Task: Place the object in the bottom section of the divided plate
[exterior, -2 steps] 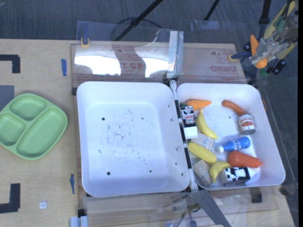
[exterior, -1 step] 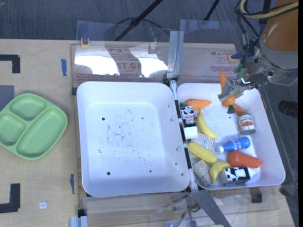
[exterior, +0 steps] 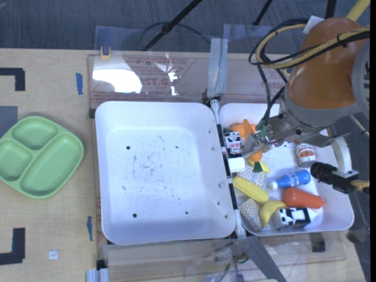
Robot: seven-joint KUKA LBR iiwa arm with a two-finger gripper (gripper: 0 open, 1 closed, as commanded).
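- Over the right-hand shallow white bin (exterior: 343,213), my gripper (exterior: 257,141) hangs low among the toys, near the bin's left wall, with my grey arm and its orange band (exterior: 320,57) above it.
- My gripper's tips sit right at a small orange toy piece (exterior: 256,153); I cannot tell whether that piece is between them or just below, nor whether they are apart or together.
- Just behind my gripper lies a rounded orange toy fruit (exterior: 242,128), and beside it a black-and-white patterned block (exterior: 232,143).
- Nearer the front of this bin lie a yellow toy corn cob (exterior: 249,187), a yellow toy banana (exterior: 269,210), an orange toy carrot (exterior: 302,198), a blue toy bottle (exterior: 292,179) and a second black-and-white block (exterior: 292,217).
- A small white-and-red can (exterior: 305,153) stands toward the bin's right side.
- The left-hand shallow white bin (exterior: 158,163) sits touching the right one.
- The light green divided plastic plate (exterior: 39,155) rests on the wooden counter (exterior: 47,222), well apart from my gripper, at the far left beyond both bins.
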